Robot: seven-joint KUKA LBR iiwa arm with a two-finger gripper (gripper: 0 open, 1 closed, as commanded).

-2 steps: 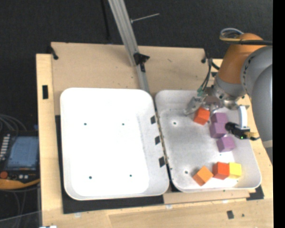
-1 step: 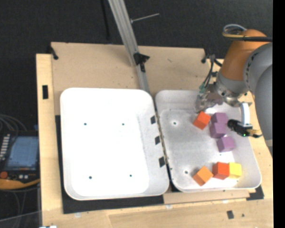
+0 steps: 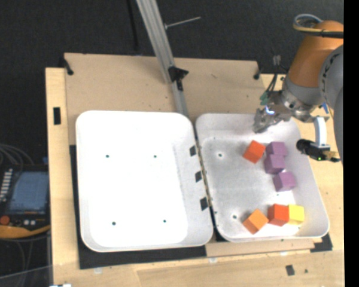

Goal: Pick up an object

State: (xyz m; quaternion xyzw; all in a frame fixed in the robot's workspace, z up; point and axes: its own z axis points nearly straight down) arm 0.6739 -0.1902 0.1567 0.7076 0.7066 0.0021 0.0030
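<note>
The arm's metal claw (image 3: pixel 264 122) hangs over the far rim of the right shallow white bin (image 3: pixel 227 184); whether it is open I cannot tell, and nothing shows in it. Just below lies an orange cube (image 3: pixel 254 152), beside two purple blocks (image 3: pixel 276 156). Near the front wall sit another orange cube (image 3: pixel 256 220), a red-orange cube (image 3: pixel 279 214) and a yellow cube (image 3: pixel 296 213).

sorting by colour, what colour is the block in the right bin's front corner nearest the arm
Yellow: the block beside a red one, clearest in the camera view.
</note>
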